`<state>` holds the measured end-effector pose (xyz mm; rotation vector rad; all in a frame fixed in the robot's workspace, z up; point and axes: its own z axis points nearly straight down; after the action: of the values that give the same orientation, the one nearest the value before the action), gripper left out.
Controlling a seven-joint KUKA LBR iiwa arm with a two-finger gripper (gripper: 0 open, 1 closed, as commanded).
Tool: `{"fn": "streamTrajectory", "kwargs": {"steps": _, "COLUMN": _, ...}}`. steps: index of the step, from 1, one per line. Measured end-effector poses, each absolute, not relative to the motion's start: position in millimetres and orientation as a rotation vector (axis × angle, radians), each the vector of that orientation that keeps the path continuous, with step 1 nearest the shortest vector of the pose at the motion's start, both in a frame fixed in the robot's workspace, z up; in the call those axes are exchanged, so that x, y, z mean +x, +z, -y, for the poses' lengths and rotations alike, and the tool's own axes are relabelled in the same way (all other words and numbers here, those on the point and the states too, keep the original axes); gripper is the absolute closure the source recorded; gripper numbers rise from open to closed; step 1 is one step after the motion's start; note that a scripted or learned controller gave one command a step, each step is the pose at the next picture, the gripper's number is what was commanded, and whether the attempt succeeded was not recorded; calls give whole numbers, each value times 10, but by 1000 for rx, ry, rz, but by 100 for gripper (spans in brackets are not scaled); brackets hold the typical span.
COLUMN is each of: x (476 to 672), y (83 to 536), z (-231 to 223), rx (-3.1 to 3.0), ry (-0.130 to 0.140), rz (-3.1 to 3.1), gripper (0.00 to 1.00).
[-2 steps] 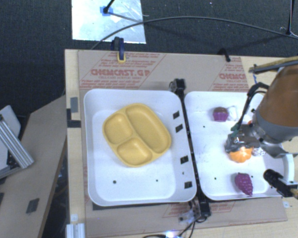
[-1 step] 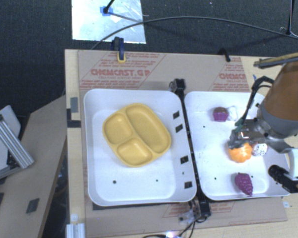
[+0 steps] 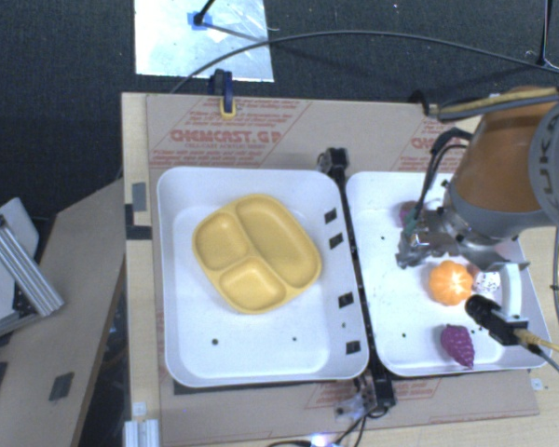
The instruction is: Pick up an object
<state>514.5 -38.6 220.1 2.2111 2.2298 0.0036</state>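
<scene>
In the right bin [image 3: 382,343] lie an orange fruit [image 3: 449,283] and, nearer the front edge, a purple bunch of grapes [image 3: 457,345]. A small dark purple thing [image 3: 406,214] peeks out at the bin's back, partly hidden by the arm. My gripper [image 3: 412,250] hangs low over the right bin's middle, just left of the orange and apart from it. Nothing shows between its tips. The grey arm with its orange band [image 3: 508,161] covers the bin's back right part.
The left bin [image 3: 191,343] holds a yellow divided plate [image 3: 256,251] in its middle. A black divider with clips [image 3: 347,250] runs between the two bins. Bare white floor shows in the right bin's left half.
</scene>
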Motion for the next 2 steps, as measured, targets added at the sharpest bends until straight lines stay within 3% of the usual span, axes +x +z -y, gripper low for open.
{"fn": "streamTrajectory", "kwargs": {"steps": 2, "x": 5766, "y": 2275, "z": -562, "rx": 2209, "ry": 9, "rz": -2231, "gripper": 100}}
